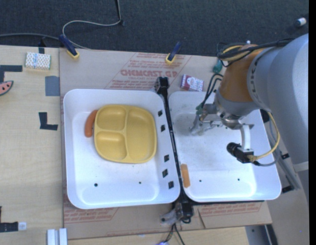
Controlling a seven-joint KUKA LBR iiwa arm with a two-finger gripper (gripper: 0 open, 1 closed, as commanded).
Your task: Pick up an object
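The grey two-finger gripper [198, 128] hovers in the right white bin [260, 188], finger state impossible to tell, while a small orange carrot-shaped toy [185, 175] lies toward seven o'clock against the divider wall, where closing fingers could strike the rim.

The left bin [79, 185] is crowded in its upper half: a yellow divided plate [125, 133] sits there, with an orange sausage-like piece [89, 124] touching its left edge. Its lower half is bare floor. In the right bin [219, 188], the arm [249, 86] covers the upper part; a small orange piece [185, 175] lies against the left wall, and the lower floor is open.
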